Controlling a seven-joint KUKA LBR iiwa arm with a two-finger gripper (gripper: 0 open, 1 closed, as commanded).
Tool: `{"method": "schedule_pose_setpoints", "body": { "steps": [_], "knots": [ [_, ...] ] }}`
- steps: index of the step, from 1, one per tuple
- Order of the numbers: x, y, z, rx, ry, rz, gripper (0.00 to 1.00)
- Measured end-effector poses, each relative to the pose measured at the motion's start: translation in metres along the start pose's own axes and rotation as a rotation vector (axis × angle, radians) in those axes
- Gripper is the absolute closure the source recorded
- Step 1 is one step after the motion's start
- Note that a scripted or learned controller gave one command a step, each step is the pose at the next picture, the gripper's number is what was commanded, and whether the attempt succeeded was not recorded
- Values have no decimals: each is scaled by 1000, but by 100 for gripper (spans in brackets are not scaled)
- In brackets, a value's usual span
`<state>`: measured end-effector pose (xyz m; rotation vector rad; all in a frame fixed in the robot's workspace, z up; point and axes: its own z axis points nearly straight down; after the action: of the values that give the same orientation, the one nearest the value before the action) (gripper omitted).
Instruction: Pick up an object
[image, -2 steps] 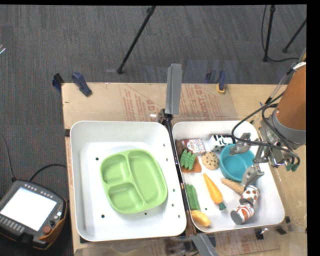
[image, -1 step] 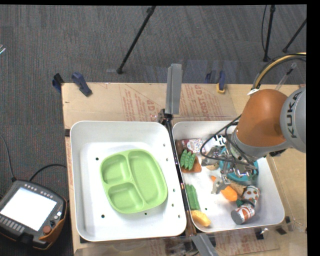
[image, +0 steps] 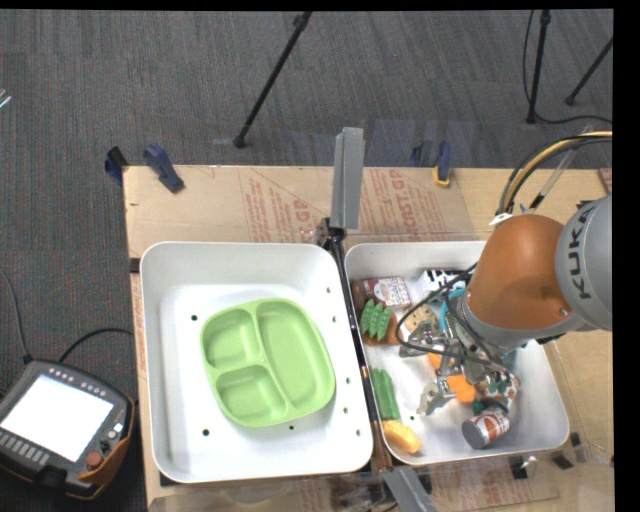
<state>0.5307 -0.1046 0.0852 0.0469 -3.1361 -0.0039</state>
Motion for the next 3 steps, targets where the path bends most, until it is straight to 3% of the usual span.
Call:
{"method": "schedule_pose_setpoints", "body": {
  "steps": [1, 2, 3],
  "knots": [
    [-2, 2, -11, 0, -3, -7, 100],
    [53, 17, 0, 0, 0, 84, 100],
    [-31, 24, -3, 1, -6, 337, 100]
  ]
}}
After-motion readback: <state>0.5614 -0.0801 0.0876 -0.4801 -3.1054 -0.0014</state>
